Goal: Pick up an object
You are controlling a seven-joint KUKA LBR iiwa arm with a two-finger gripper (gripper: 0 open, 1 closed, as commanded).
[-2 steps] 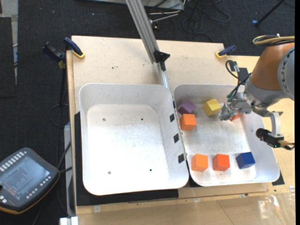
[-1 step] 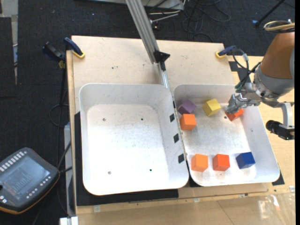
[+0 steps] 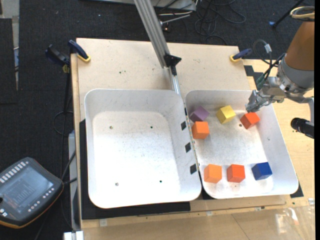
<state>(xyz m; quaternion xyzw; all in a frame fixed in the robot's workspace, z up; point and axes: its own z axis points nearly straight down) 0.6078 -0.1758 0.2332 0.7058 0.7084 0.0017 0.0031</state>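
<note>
The right bin [image 3: 280, 149] holds several cubes. A red cube [image 3: 249, 119] lies at the bin's far right side, and my gripper [image 3: 253, 106] hangs right above its far edge, very close to it or touching it. To the left sit a yellow cube [image 3: 226, 114], a purple cube [image 3: 199, 114] and an orange cube [image 3: 200, 130]. Along the near side an orange cube [image 3: 213, 173], a red-orange cube [image 3: 236, 173] and a blue cube [image 3: 261, 170] form a row.
The left bin [image 3: 100, 134] adjoins the right one. A slanted metal bar [image 3: 150, 24] crosses the far side and ends at the divide between the bins. Clamps [image 3: 79, 50] grip the board's far corners. A teach pendant [image 3: 25, 191] lies at the lower left.
</note>
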